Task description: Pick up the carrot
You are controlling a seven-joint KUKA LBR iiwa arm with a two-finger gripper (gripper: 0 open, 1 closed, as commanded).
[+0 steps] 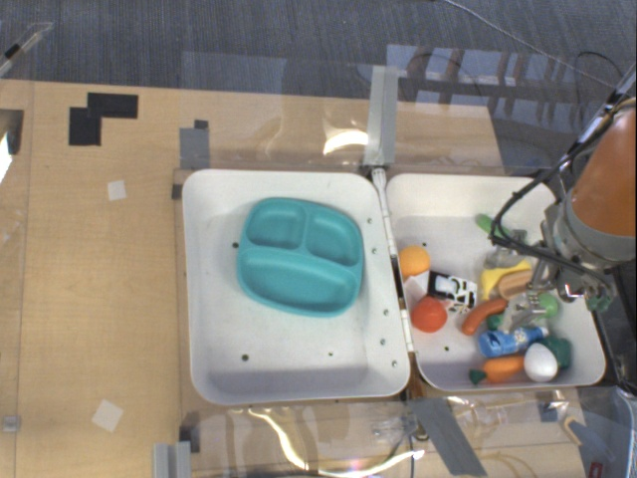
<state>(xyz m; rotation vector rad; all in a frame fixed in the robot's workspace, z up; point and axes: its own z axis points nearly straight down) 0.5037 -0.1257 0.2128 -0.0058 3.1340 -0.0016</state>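
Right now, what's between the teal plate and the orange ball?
In the camera view, just the white bin walls lie between the teal plate and the orange ball.

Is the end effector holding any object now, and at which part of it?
It cannot be told: the end effector hangs over the toy pile, near the carrot.

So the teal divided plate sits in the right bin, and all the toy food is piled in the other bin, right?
Not quite. The camera view shows the teal divided plate in the left bin; the toy food, including the carrot, is piled in the right bin.
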